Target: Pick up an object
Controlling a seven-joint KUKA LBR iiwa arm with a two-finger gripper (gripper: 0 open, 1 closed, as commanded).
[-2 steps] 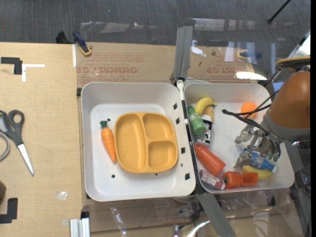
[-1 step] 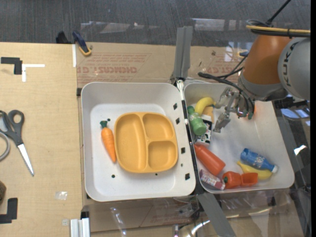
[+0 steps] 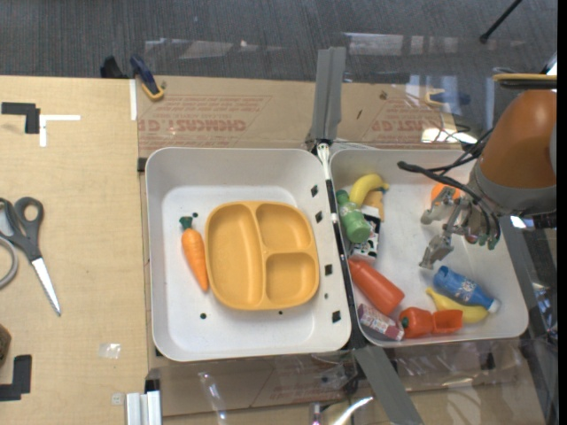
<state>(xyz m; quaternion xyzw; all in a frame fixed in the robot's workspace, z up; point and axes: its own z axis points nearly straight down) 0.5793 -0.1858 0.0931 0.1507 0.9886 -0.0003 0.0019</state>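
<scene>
White bins (image 3: 168,264), two: one tray (image 3: 262,255), one carrot (image 3: 194,251); two bananas (image 3: 366,187). Gripper (image 3: 440,237) spread, holding nothing. Cardboard (image 3: 204,118) print unreadable.

A pale wooden bench (image 3: 71,237) with scissors (image 3: 34,246) on it stands on dark grey carpet (image 3: 266,16).

Bins (image 3: 168,264): white plastic, smooth, semi-gloss. Divided tray (image 3: 263,255) in left bin – yellow-orange plastic, smooth, soft sheen. Carrot (image 3: 194,253) left of tray: orange plastic, matt. Bench top (image 3: 71,237) left of bins: pale wood, matt. Scissors (image 3: 34,246) on it – bare metal blades, grey plastic handles. Cardboard (image 3: 221,113) behind bins: brown, matt, printed. Gripper (image 3: 452,228) over right bin: bright metal.
</scene>
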